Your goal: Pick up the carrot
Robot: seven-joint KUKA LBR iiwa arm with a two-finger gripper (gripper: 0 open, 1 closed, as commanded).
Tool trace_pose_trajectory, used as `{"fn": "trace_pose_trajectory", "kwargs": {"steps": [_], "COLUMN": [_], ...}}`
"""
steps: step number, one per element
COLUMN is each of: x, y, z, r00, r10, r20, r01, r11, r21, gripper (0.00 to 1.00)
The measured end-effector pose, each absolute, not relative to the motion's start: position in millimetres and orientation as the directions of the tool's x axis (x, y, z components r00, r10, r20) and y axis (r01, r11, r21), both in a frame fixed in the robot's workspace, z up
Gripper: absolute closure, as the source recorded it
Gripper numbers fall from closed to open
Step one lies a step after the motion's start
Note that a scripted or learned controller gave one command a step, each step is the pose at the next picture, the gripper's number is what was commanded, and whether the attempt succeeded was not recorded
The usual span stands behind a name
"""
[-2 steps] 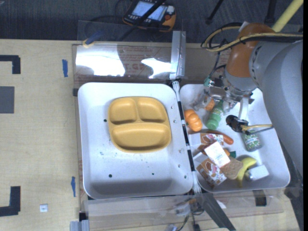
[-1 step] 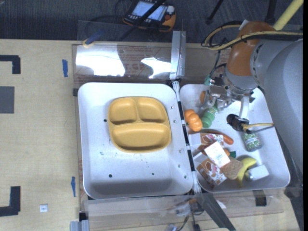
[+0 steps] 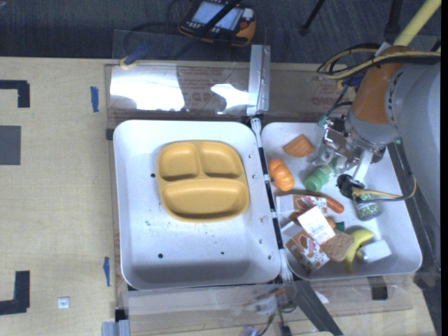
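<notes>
Camera view: arm poised over the right bin, carrot not yet taken.

Reaching in from the right, the grey arm's two-finger gripper point(image 3: 341, 161) hangs low over the shallow white right-hand bin point(image 3: 399, 247), just above a small green plastic toy point(image 3: 318, 178); whether it is open or closed cannot be told from this slant. The task's slim orange carrot point(image 3: 329, 203) lies near the bin's middle, just below and to the left of the gripper, resting against a red-and-white snack packet point(image 3: 313, 224) and close to a round orange fruit-shaped toy point(image 3: 282, 176). Nothing orange sits at the gripper's tip, so I judge this to be the approach step. Next, the gripper needs to shift down-frame over the carrot, line up across its narrow width, and descend without snagging the packet or green toy. The yellow divided plate point(image 3: 203, 179) rests in the left white bin point(image 3: 133, 215).
</notes>
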State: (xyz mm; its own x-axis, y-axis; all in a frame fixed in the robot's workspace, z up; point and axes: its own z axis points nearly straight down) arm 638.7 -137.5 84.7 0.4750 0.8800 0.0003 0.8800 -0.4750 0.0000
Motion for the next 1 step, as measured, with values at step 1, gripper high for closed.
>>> {"fn": "trace_pose_trajectory", "kwargs": {"steps": [1], "x": [522.0], "y": [-178.2], "z": [86.2], "r00": [0.083], "r10": [0.997], "r20": [-0.003], "r01": [0.997], "r11": [-0.083], "r21": [0.005], "gripper": [1.0]}}
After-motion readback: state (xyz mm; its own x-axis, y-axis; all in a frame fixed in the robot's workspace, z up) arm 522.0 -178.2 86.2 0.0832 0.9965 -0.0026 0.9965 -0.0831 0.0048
